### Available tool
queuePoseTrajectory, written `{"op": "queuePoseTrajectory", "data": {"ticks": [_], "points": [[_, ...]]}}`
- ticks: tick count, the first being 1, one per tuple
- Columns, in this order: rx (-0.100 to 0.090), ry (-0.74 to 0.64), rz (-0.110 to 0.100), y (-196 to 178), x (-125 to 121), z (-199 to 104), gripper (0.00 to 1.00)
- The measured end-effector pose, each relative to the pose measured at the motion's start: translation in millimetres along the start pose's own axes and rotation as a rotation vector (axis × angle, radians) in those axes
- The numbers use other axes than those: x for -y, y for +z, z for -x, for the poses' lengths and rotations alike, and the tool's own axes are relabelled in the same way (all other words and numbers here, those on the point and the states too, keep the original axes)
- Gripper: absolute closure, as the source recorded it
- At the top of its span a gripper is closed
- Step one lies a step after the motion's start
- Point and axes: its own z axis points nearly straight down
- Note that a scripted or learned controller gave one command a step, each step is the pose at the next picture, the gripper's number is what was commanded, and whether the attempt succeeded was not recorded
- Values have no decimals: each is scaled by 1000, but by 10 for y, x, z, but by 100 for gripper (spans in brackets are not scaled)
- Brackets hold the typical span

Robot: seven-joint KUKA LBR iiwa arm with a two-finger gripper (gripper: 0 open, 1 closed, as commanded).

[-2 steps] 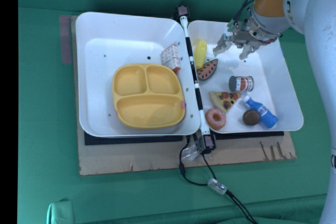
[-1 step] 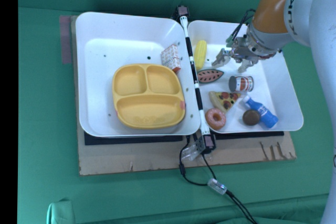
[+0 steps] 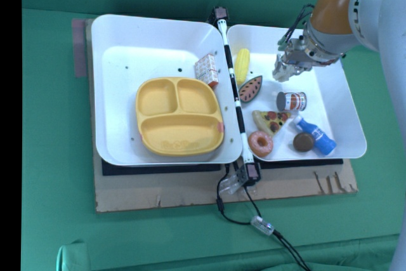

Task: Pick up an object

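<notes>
We see our gripper (image 3: 283, 71) hanging just up-view of the small can (image 3: 291, 101) (lying on its side, long axis across the right bin (image 3: 346, 98)), holding nothing we can make out.

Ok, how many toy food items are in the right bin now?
7: corn and watermelon slice by the divider, can mid-bin, pizza slice, donut, brown cookie and blue bottle along the front. The arm may hide more.
</notes>
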Motion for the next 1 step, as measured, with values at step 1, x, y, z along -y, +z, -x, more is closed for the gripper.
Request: {"op": "queuePoseTrajectory", "data": {"ticks": [1], "points": [[0, 0, -1, 1, 1, 0, 0]]}}
